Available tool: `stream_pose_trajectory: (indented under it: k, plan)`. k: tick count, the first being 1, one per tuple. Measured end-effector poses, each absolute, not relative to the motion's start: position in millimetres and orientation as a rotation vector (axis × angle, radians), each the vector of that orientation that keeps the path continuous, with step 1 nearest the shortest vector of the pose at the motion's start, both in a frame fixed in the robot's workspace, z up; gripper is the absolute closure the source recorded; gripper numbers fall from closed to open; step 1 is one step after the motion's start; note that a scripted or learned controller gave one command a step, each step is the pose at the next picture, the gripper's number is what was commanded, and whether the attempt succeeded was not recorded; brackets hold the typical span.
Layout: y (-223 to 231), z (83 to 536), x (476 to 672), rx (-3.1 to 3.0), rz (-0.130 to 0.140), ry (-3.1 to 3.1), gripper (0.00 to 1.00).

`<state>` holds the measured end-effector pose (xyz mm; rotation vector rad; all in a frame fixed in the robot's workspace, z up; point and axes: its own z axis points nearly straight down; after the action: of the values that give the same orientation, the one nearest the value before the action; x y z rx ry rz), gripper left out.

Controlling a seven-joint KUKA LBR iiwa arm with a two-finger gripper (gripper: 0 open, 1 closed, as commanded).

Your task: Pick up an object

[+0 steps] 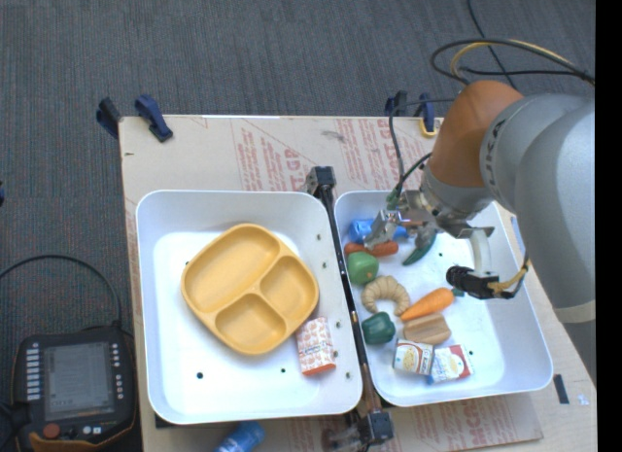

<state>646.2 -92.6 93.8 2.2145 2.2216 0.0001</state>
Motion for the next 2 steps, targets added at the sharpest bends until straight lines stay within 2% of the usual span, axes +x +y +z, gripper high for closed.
stream_pose_trajectory:
  k: [1, 2]
  plan:
    - [-90.8, 104.4, 646.9, 2.215, 0.004, 2.227, 1.0]
    - [-90.6, 104.3, 646.9, 2.214, 0.004, 2.228, 0.0]
